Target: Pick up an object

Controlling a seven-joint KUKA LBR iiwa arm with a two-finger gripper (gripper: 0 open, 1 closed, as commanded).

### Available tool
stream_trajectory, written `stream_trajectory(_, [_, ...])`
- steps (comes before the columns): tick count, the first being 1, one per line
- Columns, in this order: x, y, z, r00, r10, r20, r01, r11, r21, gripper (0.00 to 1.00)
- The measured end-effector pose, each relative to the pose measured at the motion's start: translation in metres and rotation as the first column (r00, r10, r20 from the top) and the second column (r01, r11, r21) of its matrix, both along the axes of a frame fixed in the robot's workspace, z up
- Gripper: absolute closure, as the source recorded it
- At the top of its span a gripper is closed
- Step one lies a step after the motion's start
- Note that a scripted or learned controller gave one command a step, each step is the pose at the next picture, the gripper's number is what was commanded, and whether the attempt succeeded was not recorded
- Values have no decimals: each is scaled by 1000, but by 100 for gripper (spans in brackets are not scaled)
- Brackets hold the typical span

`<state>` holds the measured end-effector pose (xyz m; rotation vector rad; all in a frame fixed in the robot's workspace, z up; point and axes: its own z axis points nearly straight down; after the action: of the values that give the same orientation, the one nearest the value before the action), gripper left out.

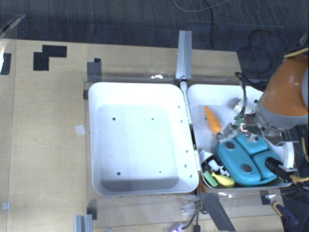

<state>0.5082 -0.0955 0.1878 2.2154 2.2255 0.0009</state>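
**End effector low over the right bin's heap**

The end effector (pixel 246 126) hangs over the right bin (pixel 212 93), at the upper edge of a large teal toy (pixel 241 159) which fills the bin's near half. Nothing shows between its parts, and whether they stand apart or together cannot be told. The arm (pixel 288 93), with its orange band, comes in from the tabletop's right edge. An orange carrot (pixel 212 119) lies just left of the end effector, near the wall between the bins. A yellow banana (pixel 223 180) and a small black-and-white piece (pixel 215 167) sit in the bin's near left corner, against the teal toy. The left bin (pixel 137 137) lies beside it, toward the middle of the tabletop (pixel 43 144).
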Motion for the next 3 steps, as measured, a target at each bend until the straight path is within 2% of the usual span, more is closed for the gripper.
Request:
stream_trajectory(1, [70, -1, -57, 997, -77, -2, 77, 997, 1, 0])
stream_trajectory(2, [115, -2, -100, 995, -96, 9, 96, 995, 1, 0])
stream_trajectory(3, [118, -1, -88, 996, -93, 14, 93, 996, 4, 100])
